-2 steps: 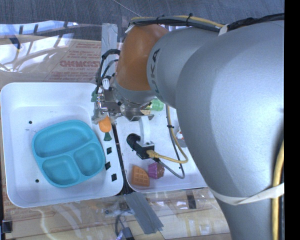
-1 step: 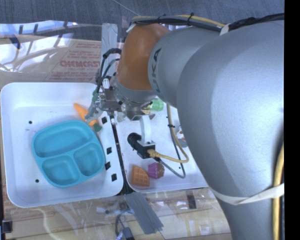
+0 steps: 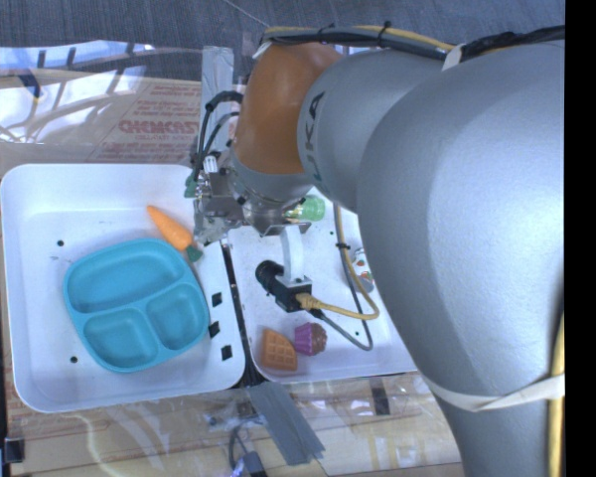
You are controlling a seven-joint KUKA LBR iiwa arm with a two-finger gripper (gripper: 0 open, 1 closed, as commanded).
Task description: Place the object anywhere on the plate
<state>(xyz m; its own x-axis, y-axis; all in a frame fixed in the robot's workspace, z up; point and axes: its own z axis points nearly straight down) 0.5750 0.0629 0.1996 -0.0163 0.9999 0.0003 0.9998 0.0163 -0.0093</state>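
A blue plate (image 3: 134,306) with three compartments lies in the left bin (image 3: 30,266). An orange toy carrot (image 3: 171,228) with a green top lies just beyond the plate's far right rim, on the bin floor. My gripper (image 3: 211,222) hangs over the divide between the two bins, right beside the carrot's green end. The wrist hides its fingertips.
In the right bin (image 3: 328,361) an orange waffle-like toy (image 3: 277,351) and a purple toy (image 3: 311,339) lie near the front wall. A green object (image 3: 311,209) peeks out under the arm. The big grey arm covers most of the right side.
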